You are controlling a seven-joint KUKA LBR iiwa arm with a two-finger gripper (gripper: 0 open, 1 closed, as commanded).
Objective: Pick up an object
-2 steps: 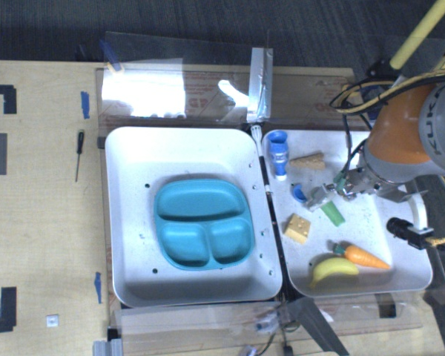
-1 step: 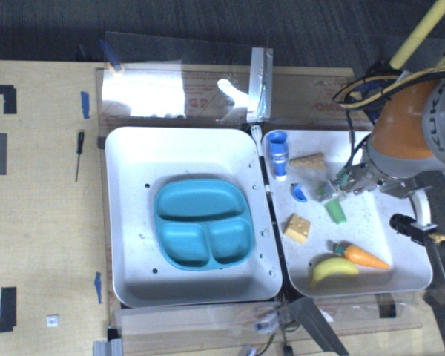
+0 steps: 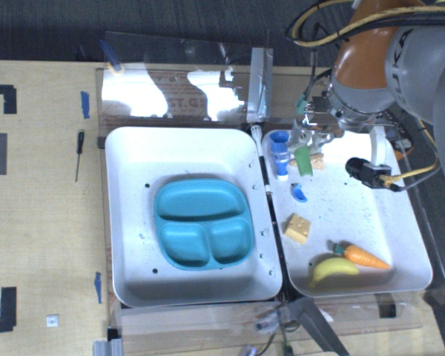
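My gripper (image 3: 308, 141) hangs over the far left part of the right bin (image 3: 400, 221). A small green block (image 3: 303, 161) sits tilted between its fingertips, and the fingers are shut on it. A small tan piece (image 3: 317, 163) shows just to the right of the green block. Immediately left of the gripper, a blue and white bottle (image 3: 280, 154) stands against the bin's left wall. On the bin floor lie a small blue piece (image 3: 299, 193), a yellow cheese wedge (image 3: 297, 228), an orange carrot (image 3: 363, 257) and a yellow banana (image 3: 334, 270).
The left bin (image 3: 126, 169) holds a blue divided plate (image 3: 203, 222). A black cylinder (image 3: 365, 170) on the arm, with a yellow cable, juts out over the right bin. A clear panel and a metal post (image 3: 258, 84) stand behind the bins.
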